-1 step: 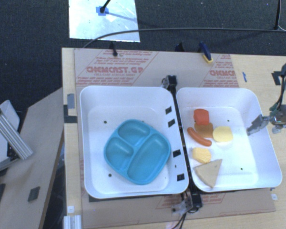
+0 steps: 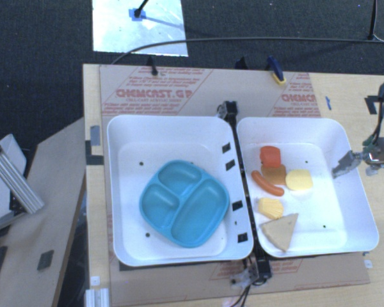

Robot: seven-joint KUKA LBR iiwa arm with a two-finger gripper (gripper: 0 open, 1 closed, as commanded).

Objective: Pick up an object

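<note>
Your targets sit bunched in the right bin (image 2: 355, 203), toward its left wall: a red block (image 2: 270, 155) at the top, a tan lump (image 2: 275, 173) touching it below, a glossy sausage (image 2: 267, 183) slanting beside that, a round yellow disc (image 2: 299, 180), a small yellow chunk (image 2: 271, 207), and a beige wedge (image 2: 281, 230) nearest you. The bin's right half gives you bare floor. The gripper (image 2: 344, 165) hangs over the right rim, well apart from the food; whether it's spread or pressed together, you cannot tell. The left bin (image 2: 125, 171) holds a smooth blue divided plate (image 2: 184, 202). The board (image 2: 153, 88) beneath reads "CHEMCAST GP".
</note>
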